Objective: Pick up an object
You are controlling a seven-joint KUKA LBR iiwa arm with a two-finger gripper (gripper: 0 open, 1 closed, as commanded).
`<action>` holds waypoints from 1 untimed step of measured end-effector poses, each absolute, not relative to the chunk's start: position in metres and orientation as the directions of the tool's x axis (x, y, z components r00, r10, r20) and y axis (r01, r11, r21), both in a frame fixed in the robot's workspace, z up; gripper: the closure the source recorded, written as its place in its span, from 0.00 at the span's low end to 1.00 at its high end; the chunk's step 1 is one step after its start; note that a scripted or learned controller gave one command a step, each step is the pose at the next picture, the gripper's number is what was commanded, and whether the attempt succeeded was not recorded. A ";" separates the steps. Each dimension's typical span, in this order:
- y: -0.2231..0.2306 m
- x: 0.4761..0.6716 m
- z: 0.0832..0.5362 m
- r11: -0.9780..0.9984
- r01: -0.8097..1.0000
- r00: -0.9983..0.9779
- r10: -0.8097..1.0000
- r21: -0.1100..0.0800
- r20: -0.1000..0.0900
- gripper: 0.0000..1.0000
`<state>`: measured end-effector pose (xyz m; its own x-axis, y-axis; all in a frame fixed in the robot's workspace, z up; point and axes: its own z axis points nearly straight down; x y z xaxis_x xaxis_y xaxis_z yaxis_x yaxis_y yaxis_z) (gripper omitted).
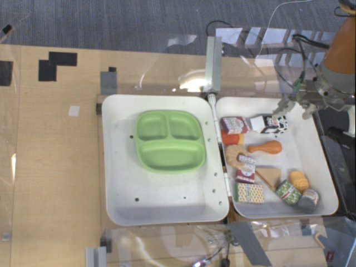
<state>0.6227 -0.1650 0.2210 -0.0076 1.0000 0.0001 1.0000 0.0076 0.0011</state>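
nothing lifted yet. tool (293, 105) poised at the right bin's (328, 166) far edge, just beside the black-and-white carton (273, 124) lying among the toy food; cannot tell whether clenched or released. grasp and lift both remaining.

A pale wooden bench (50, 166) bears black patches (55, 64) near its far left edge; grey ribbed carpet (122, 10) lies beyond it.
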 end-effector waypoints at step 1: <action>-0.168 0.652 0.120 -0.052 0.998 0.052 0.999 0.027 -0.005 0.00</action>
<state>0.6517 -0.1680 0.1203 0.0524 0.9986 -0.0053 0.9983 -0.0523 0.0274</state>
